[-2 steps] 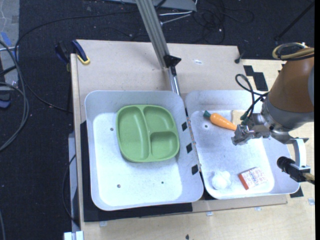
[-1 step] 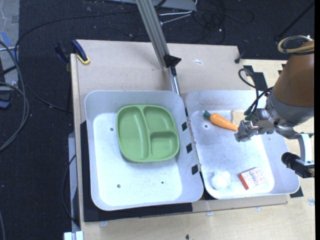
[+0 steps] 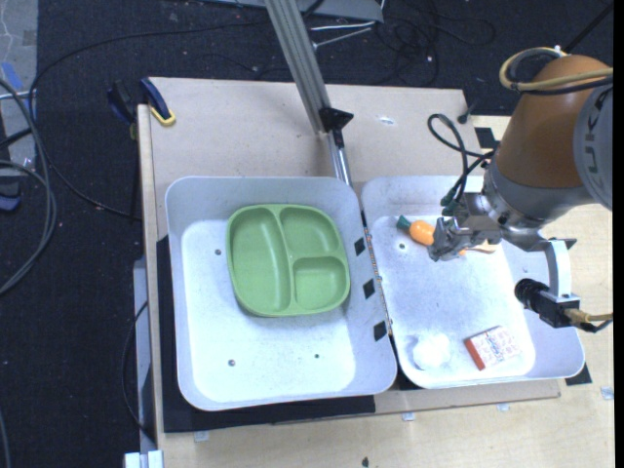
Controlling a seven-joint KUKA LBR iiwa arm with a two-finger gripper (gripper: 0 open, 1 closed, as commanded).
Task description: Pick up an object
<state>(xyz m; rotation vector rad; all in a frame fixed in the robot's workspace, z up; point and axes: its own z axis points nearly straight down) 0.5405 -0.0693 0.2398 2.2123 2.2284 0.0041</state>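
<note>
Bench w/ 2 white bins. L bin (image 3: 195, 359): 1 green tray (image 3: 289, 259). R bin (image 3: 468, 300): 1 carrot (image 3: 418, 230), 1 white lump (image 3: 432, 351), 1 red box (image 3: 490, 346). Carrot at far-left, long axis approx left-right, green tip left. Gripper (image 3: 447, 245) just beside carrot; claw state cannot be told.

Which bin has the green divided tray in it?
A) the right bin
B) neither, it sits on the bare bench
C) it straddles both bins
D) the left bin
D: the green divided tray lies wholly inside the left bin, while the right bin holds a carrot toy, a white object and a red packet.
</note>
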